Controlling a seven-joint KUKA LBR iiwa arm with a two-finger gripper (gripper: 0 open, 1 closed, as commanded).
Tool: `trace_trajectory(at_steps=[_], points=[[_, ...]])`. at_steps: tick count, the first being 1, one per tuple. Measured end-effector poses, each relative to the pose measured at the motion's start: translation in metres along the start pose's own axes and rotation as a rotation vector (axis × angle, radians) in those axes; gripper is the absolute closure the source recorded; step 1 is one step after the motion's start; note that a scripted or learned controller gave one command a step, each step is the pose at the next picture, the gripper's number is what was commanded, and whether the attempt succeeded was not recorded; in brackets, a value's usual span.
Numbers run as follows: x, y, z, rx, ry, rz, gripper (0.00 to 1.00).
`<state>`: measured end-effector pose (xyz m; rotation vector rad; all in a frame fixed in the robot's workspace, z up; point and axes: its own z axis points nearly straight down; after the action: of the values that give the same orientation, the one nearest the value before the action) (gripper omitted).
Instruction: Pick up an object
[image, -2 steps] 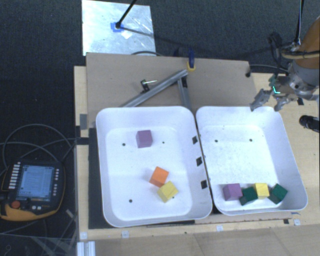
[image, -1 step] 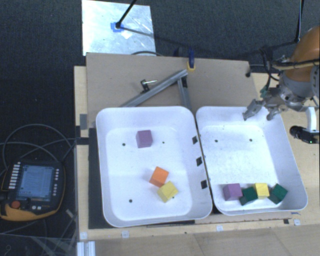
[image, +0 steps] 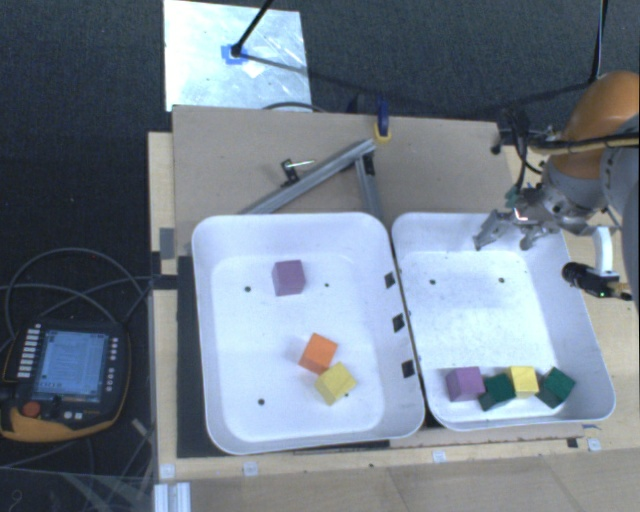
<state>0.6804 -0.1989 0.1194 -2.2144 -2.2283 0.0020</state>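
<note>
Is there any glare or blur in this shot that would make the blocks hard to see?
Camera view: even light, soft shadows; the blocks stay sharp, like the orange cube; bright white bins hide little; the foil sheet glints.

The robot's arm (image: 600, 150) comes in from the right side, near the top of the view. It is grey, with an orange band (image: 605, 105) just above the wrist. The wrist bends down and to the left. At its end sits the gripper (image: 512, 233), low and pointing left. Its two grey fingers (image: 490, 232) are spread apart like an upside-down V. Nothing is between them. A black and white part sticks out below the wrist.
</note>
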Motion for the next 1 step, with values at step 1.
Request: trace_trajectory(at_steps=[1], points=[[0.0002,0.0005,0.0296,-0.001,0.0,0.001,0.0]])
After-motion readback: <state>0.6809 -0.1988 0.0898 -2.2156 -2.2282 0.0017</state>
